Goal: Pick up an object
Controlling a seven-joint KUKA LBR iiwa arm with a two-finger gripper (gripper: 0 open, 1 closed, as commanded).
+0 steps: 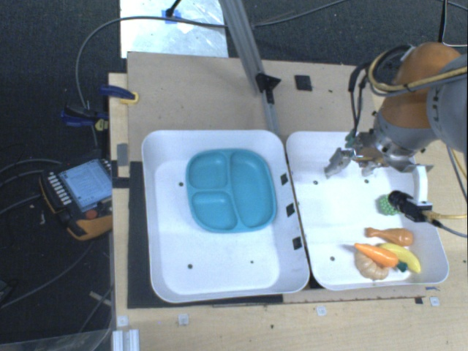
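Observation:
My gripper (351, 167) hangs over the far part of the right bin (322, 218), its two grey fingers spread open with nothing between them. Toys lie in that bin's near right corner: a small green piece (385, 205), a brown drumstick (392, 235), an orange carrot (376, 254), a yellow banana (406, 259) and a beige piece (371, 270). The gripper is well behind and to the left of this group, touching none of them.
The left bin (168, 269) holds a blue divided plate (230, 190). A grey pole (245, 35) slants down to the bins' far edge. A handheld device (80, 189) and clamps (99, 108) lie left of the bench.

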